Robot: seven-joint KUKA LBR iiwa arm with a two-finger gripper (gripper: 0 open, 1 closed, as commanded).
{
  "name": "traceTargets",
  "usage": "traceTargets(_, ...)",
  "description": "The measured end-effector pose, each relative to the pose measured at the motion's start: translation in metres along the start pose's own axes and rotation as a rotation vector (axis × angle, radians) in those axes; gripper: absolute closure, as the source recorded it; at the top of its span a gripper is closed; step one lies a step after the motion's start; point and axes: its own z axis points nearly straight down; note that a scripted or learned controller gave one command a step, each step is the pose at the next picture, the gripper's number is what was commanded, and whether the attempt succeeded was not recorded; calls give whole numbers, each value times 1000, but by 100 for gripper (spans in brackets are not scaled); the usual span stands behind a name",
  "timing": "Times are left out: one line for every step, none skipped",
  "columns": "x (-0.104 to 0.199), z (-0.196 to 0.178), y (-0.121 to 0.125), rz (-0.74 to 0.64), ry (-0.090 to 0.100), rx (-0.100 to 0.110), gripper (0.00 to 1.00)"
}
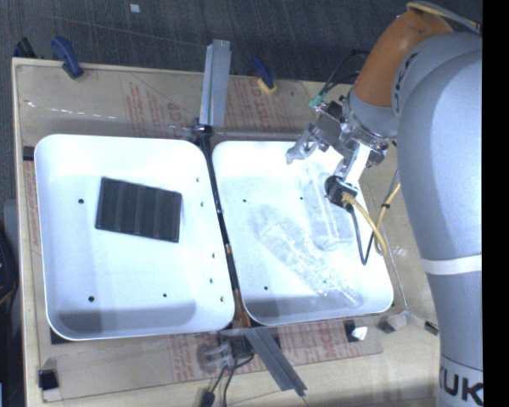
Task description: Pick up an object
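Note:
My gripper (319, 170) hangs over the back right part of the right bin (246, 303). Its two fingers (299, 152) stand spread apart, so it is open, and nothing shows between them. Just in front of it lies a clear plastic tube-like container (326, 217), its far end close under the fingertips. A crumpled clear plastic piece (299, 253) stretches diagonally across the middle of the same bin. A dark grey ribbed rectangular pad (139, 209) lies flat in the left bin (59, 312).
The grey arm with its orange band (390, 49) fills the right side above the right bin's edge. A yellow cable (362, 221) loops down from the wrist. Blue clamps (68, 58) and a metal bar (214, 79) sit at the back of the bench.

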Motion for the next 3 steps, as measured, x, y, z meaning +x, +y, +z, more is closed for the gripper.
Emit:
traceTargets(-33,-124,-30,302,2,-1,0)
traceTargets(-36,-103,-11,557,0,1,0)
traceTargets(-28,-111,-1,561,2,0,0)
